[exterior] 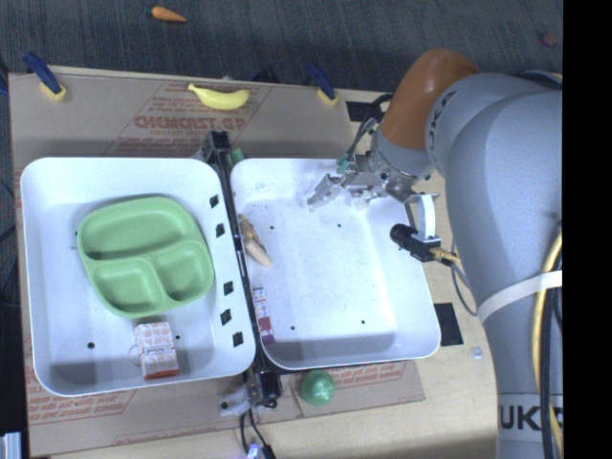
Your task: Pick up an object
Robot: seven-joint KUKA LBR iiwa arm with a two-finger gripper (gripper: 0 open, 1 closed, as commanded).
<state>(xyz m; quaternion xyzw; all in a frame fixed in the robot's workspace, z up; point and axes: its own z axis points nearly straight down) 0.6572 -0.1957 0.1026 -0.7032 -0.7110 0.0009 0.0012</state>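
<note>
My gripper point(325, 189) hangs over the far part of the right bin point(382, 295), near its back wall, with its fingers spread open and nothing between them. A small tan, peeled-banana-like piece point(254, 242) lies in the right bin against its left wall, to the left of and nearer than the gripper. In the left bin point(43, 256) sit a green compartment tray point(143, 256) and, near the front wall, a small red-and-white carton point(155, 347).
A yellow toy banana point(220, 95) lies on the cardboard behind the bins. A green ball point(316, 386) rests in front of the right bin. Blue clamps point(46, 75) point(321, 81) grip the cardboard's back edge. An orange item point(168, 13) lies on the floor.
</note>
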